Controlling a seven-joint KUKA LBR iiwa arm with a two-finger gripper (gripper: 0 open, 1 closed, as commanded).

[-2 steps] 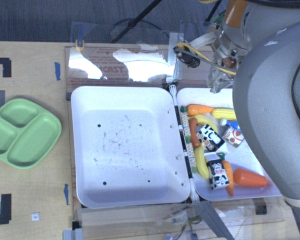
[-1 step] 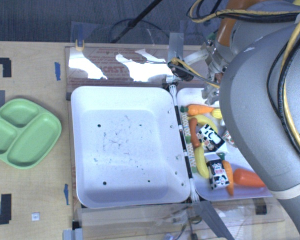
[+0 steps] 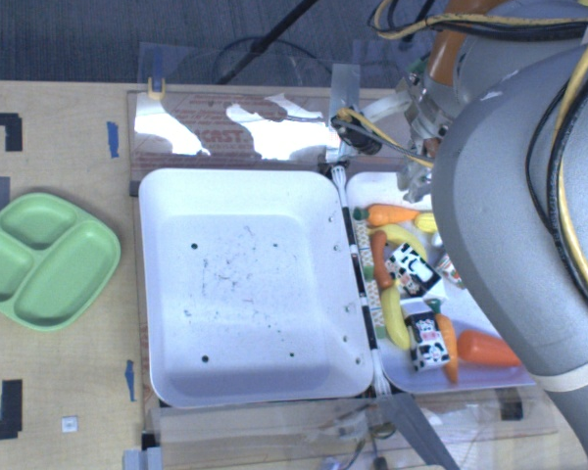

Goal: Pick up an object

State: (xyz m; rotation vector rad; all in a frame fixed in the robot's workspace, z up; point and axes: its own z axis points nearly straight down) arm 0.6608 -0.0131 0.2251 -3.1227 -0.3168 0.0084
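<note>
Arm (image 3: 529, 213) covers right bin (image 3: 397, 186); bananas (image 3: 392, 311), carrots (image 3: 485, 349) crowded; fingers' state unclear.

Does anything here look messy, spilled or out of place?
Nothing looks spilled or broken. The toy food, a banana, carrots and two black-and-white cartons, is heaped along the left edge of the right bin. A green divided plate sits apart on the bench.

arm (image 3: 529, 213): reaches in from right | bulky grey body foreground
</note>
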